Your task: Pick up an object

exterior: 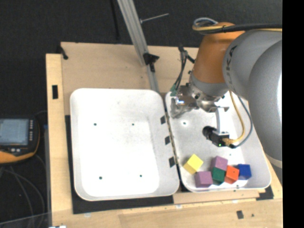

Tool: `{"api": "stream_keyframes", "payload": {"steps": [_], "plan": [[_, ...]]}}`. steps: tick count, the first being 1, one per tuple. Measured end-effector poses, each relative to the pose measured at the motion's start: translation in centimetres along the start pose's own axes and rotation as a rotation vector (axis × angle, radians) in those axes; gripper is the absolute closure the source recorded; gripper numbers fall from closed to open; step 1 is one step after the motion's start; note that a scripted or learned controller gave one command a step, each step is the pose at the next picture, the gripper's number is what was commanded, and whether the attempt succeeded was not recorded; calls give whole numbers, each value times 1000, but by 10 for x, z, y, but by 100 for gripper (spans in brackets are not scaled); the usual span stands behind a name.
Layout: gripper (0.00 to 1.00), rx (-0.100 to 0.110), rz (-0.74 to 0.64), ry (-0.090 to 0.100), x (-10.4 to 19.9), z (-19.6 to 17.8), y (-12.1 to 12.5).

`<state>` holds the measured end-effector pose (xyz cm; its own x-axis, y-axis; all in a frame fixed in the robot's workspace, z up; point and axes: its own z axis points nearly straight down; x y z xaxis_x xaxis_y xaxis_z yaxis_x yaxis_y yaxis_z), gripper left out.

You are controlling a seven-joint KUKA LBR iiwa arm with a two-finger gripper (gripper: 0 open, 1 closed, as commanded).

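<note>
The blocks sit clustered at the near end of the right bin (256, 148): yellow block (194, 164), two purple blocks (203, 178) (219, 163), green block (218, 175), orange block (232, 174), blue block (244, 171). My pincer (179, 103) hangs over the far end of that bin, well apart from them. I cannot tell how far it is open, nor whether it has hold of anything. The left bin (118, 141) lies beside the right bin.

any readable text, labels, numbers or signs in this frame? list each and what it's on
None can be read.
Handheld pendant left of the bench: its lit screen is too blurred to make out any text.
Gripper over the right bin: no legible marking.
Blocks, e.g. yellow block and blue block: plain coloured faces, no print visible.
</note>
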<state>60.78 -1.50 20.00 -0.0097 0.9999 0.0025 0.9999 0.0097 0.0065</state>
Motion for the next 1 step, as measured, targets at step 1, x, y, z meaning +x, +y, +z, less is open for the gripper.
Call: {"api": "stream_keyframes", "payload": {"steps": [1], "plan": [[100,7,1,0,57,-3,-20]]}}
